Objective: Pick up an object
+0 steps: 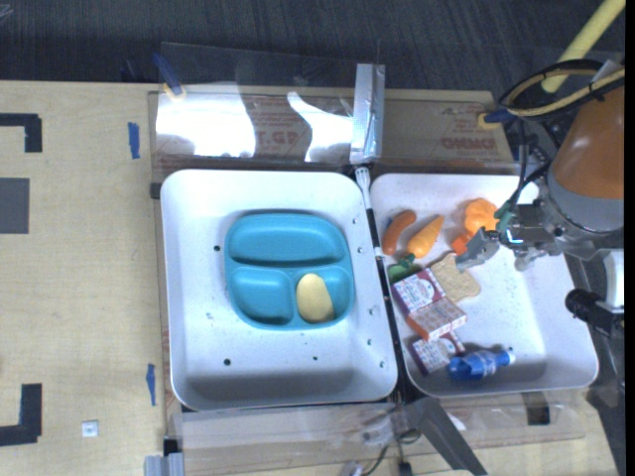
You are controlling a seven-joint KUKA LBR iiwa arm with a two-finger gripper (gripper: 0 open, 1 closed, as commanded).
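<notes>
A pale wooden surface (79,296) is carrying two shallow white bins side by side, with dark carpeted floor lying beyond it and a strip of cardboard and clear plastic standing behind the bins. Taking the blue divided tray (289,269) as the landmark: it is sitting in the left bin (189,365), and a yellow egg-shaped piece (315,297) is resting in its lower right compartment. To the right of the tray, across the dividing rim, the right bin (566,360) is holding a cluster of things: a carrot-like piece (427,235) and a reddish one beside it, an orange fruit (479,213) farther right, a beige cracker-like slab (457,280), two small red-and-white cartons (429,303) and, lowest of all, a blue bottle (478,363).

The gripper (486,243) is hanging over that cluster, well to the right of the tray, just beside the orange fruit and the beige slab. Whether the jaws are apart or together I cannot tell, and nothing is showing between them.

As I judge it, the pick is not yet done: every object is lying in its bin, so choosing, closing on and lifting one are all left.
</notes>
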